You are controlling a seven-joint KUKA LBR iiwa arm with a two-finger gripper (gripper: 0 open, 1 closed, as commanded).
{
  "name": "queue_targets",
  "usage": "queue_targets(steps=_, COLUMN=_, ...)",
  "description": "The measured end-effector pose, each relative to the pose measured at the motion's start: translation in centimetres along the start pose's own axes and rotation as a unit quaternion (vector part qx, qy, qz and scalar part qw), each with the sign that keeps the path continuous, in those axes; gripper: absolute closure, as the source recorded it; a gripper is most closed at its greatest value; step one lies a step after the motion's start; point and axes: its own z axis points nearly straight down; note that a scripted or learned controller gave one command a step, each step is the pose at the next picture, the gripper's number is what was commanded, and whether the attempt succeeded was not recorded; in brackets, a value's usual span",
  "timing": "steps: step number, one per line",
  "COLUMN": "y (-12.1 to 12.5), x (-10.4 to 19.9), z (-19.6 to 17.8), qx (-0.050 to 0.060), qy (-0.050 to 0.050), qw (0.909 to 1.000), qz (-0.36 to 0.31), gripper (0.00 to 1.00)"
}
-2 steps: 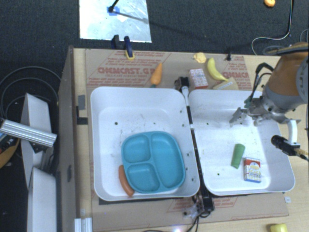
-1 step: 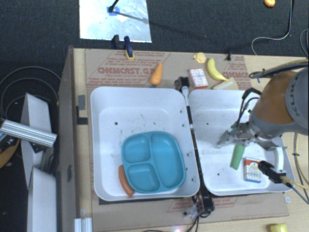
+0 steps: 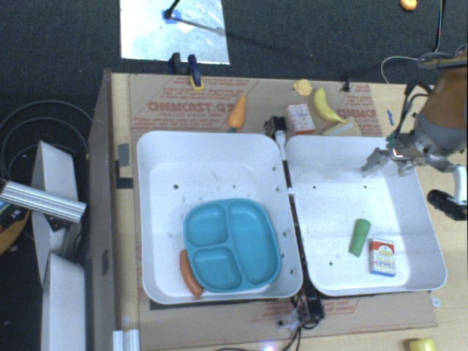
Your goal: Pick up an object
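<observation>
1. the gripper (image 3: 382,159) hangs over the right bin (image 3: 329,189), near its far right corner; whether its jaws are open or shut i cannot tell, and nothing shows in them.
2. a green cylinder (image 3: 358,237) and a small red-and-white box (image 3: 382,257), print unreadable, lie near that bin's near right corner.
3. the left bin (image 3: 212,159) holds a blue divided tray (image 3: 231,244) and an orange sausage (image 3: 190,273).
4. the cardboard (image 3: 190,108) reads "chemcast".

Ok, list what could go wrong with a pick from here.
1. The green cylinder and the small red-and-white box lie close together in the right bin, so a descent on one may nudge the other.
2. The box lies flat near the bin's wall, which could block the gripper.
</observation>
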Motion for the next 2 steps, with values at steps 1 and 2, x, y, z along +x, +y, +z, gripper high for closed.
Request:
queue_targets(steps=1, y=-6.5, x=1.3, z=3.3, qx=0.010, qy=0.005, qw=0.9999, qz=0.002, gripper=0.00)
queue_targets(steps=2, y=-10.7, x=7.8, z=6.1, qx=0.009, qy=0.006, qw=0.9999, qz=-0.002, gripper=0.00)
